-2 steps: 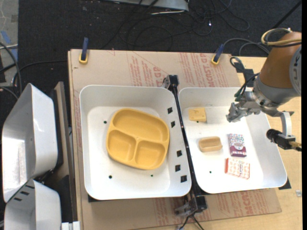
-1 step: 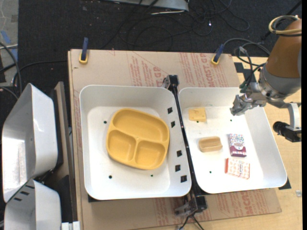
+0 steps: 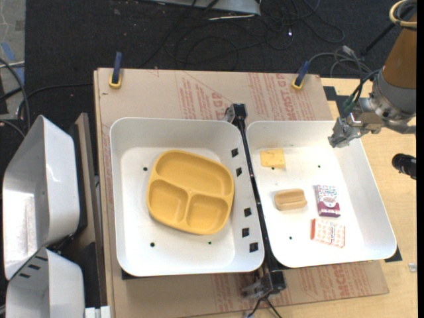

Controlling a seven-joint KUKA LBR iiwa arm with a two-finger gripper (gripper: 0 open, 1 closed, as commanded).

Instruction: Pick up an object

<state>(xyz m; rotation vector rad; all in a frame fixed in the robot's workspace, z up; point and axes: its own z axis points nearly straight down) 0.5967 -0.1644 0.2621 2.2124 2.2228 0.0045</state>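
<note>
Bins: we count two shallow white ones side by side, the left bin (image 3: 126, 177) and the right bin (image 3: 371, 204), touching along the middle divider.
Tray: one yellow compartment tray (image 3: 190, 191) with three wells lies alone in the left bin, the biggest thing on the bench.
Arm: one, reaching in from the right; its gripper (image 3: 344, 132) hovers over the far right corner of the right bin, above the rim, touching nothing.
Claw: we cannot tell whether it is spread or pressed together; the tip is too small and blurred.
Packets: two, a purple packet (image 3: 327, 200) and just nearer to us a red-and-white packet (image 3: 328, 232), both flat near the right wall.
Tan block: one (image 3: 289, 199), mid-bin, just left of the purple packet.
Yellow square: one (image 3: 272, 158), near the divider at the far side.
Step in hand: we judge it the approach, with nothing picked yet.
Doing it well: we would centre over the tan block, which stands tallest and apart from its neighbours, then descend straight and close across its short side.
</note>
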